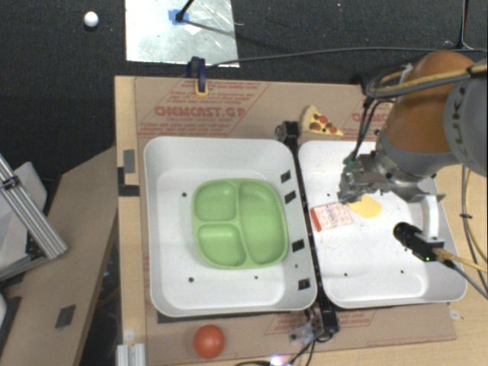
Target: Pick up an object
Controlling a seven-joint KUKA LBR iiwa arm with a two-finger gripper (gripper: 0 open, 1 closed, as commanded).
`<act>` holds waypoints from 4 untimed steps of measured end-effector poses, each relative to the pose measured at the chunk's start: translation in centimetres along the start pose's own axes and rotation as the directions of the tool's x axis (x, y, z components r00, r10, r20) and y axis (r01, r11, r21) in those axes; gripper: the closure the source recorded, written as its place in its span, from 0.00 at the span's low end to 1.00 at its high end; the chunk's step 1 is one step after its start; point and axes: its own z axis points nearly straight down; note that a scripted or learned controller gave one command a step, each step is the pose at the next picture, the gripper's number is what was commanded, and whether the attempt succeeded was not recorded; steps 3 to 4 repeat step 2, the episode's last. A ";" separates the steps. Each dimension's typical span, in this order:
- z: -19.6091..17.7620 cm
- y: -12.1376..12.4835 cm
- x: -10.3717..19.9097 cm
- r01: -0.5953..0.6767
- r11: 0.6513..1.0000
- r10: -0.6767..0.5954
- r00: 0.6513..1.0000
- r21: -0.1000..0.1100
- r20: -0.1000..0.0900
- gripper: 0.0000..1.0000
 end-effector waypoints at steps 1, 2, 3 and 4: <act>0.9 -0.8 5.3 -0.001 1.000 0.001 1.000 0.001 0.000 1.00; -0.1 -1.6 11.3 0.002 1.000 -0.002 1.000 0.000 -0.001 1.00; -0.1 -1.6 11.3 0.002 1.000 -0.002 1.000 0.000 -0.001 1.00; -0.1 -1.6 11.3 0.002 1.000 -0.002 1.000 0.000 -0.001 1.00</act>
